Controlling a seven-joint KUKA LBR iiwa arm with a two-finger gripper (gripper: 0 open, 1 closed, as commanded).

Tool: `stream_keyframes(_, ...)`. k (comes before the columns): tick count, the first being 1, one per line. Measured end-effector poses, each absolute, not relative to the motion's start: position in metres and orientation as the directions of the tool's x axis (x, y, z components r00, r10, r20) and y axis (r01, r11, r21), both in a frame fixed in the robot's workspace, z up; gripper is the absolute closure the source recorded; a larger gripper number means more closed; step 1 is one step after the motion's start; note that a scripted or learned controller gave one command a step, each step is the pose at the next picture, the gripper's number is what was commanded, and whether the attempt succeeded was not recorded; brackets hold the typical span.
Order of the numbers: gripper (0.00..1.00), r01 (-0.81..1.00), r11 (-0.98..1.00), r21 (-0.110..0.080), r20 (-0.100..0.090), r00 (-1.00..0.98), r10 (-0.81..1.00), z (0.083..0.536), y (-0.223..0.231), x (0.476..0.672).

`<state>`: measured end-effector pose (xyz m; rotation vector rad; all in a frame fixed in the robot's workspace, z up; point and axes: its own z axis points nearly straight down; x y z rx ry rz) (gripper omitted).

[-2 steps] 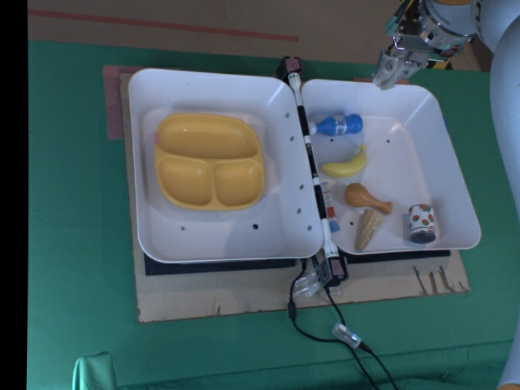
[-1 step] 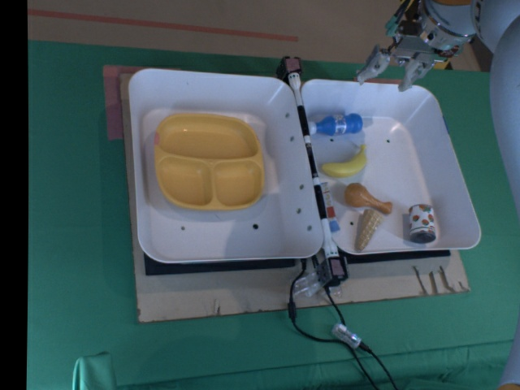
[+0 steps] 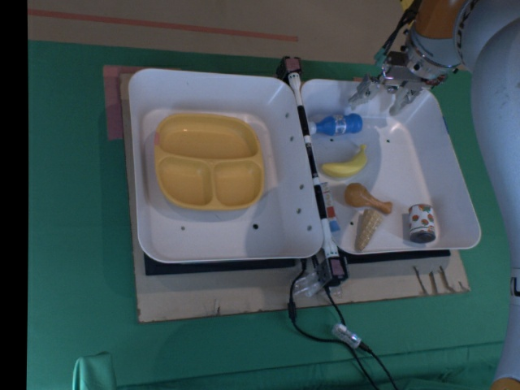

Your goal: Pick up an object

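The right bin [image 3: 455, 210] holds several small objects: a blue bottle [image 3: 340, 124] lying near the divider, a yellow banana [image 3: 345, 163], a brown drumstick [image 3: 366, 197], a ribbed ice cream cone [image 3: 367, 229] and a spotted can [image 3: 422, 223]. My gripper [image 3: 380, 98] hangs over the far edge of the right bin, above and to the right of the blue bottle. Its fingers are spread open with nothing between them.
The left bin [image 3: 162, 234] carries a yellow divided plate [image 3: 210, 161]. A striped divider bar [image 3: 313, 161] runs between the bins. Cables [image 3: 333, 319] trail off the cardboard base at the front. The arm comes down along the right side.
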<state>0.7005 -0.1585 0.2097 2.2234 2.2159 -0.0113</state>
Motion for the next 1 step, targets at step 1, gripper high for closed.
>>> stream_keyframes(1, 0.0, 1.0, -0.005, 0.013, -0.008, 0.005, 1.0, 0.1871, -0.1257, 0.6707)
